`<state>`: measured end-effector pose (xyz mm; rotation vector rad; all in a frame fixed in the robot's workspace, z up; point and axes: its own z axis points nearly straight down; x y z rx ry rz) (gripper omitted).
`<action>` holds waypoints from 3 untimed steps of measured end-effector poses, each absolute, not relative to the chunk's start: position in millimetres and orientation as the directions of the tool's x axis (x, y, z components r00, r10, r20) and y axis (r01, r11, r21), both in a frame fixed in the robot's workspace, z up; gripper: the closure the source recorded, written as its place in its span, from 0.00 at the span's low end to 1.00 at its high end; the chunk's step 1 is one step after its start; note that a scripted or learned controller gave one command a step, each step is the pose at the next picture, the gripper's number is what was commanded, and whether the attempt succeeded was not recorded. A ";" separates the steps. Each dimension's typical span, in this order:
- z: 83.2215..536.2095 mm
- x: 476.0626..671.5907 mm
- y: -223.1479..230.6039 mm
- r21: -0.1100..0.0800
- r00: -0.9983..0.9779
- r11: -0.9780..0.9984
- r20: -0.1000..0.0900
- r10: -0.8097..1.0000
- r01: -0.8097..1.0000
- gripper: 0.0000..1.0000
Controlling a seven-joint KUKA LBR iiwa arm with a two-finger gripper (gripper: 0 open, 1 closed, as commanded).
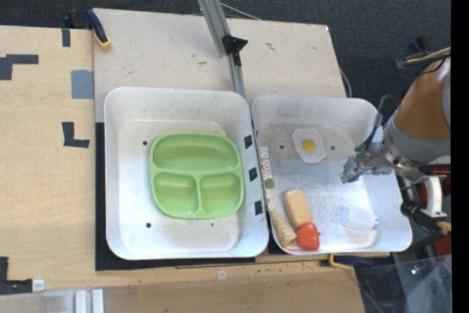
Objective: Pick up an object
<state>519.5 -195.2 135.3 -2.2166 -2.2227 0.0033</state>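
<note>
Wooden bench (44,157), left bin (117,231) with green tray (196,174), right bin (352,110) with fried egg (309,146), bread (297,207), tomato (308,237)

green tray (196,174), red tomato (308,237), white bins (117,157)

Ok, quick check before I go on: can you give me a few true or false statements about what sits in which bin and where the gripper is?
1. The green divided plate lies in the left bin. True.
2. The fried egg toy is in the left bin. False: it lies in the right bin.
3. The red tomato sits next to the bread roll. True.
4. The gripper hovers over the green plate. False: it is over the right bin.
</note>
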 end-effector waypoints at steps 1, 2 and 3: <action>191.5 511.4 -199.1 0.004 -0.001 0.001 -0.002 1.000 1.000 1.00; 237.5 504.6 -200.3 0.003 -0.001 0.001 -0.002 1.000 1.000 1.00; 263.9 505.4 -200.0 0.002 -0.002 0.002 -0.001 1.000 1.000 1.00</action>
